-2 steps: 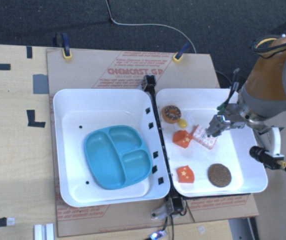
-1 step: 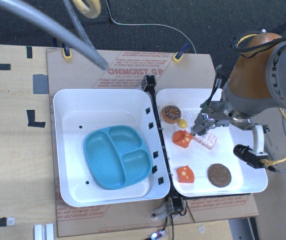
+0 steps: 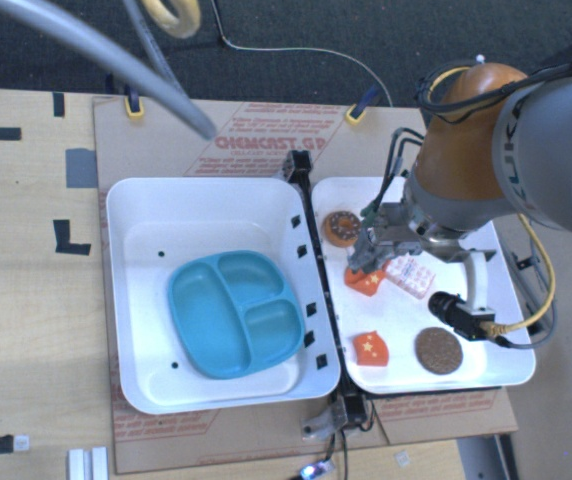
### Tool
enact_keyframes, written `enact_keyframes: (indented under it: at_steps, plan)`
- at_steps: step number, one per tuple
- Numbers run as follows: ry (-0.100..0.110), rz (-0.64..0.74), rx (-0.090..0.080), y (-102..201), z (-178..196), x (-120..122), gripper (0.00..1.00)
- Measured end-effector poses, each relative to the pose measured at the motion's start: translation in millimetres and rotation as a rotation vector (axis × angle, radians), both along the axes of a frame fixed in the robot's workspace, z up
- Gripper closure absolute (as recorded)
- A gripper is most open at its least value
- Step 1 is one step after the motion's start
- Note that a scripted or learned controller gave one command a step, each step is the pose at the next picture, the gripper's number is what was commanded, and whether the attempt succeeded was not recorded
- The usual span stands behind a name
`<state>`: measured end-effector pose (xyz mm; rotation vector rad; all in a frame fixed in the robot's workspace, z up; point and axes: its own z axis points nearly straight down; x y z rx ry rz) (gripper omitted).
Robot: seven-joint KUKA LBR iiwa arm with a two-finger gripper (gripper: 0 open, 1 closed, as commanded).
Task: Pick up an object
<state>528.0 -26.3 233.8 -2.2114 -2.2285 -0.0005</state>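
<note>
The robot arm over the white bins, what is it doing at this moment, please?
The arm reaches in from the right and its gripper is low in the right bin, just above an orange block. Whether it grips the block cannot be told from here. Around it lie a small round chocolate doughnut, a white packet with red print, a red block with a yellow mark and a brown disc. The left bin holds a blue divided plate.
</note>
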Motion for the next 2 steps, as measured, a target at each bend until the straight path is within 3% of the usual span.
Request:
enact_keyframes:
  at_steps: [2]
  plan:
    - [0.001,-0.001,-0.002,115.1,-19.5,3.5,1.00]
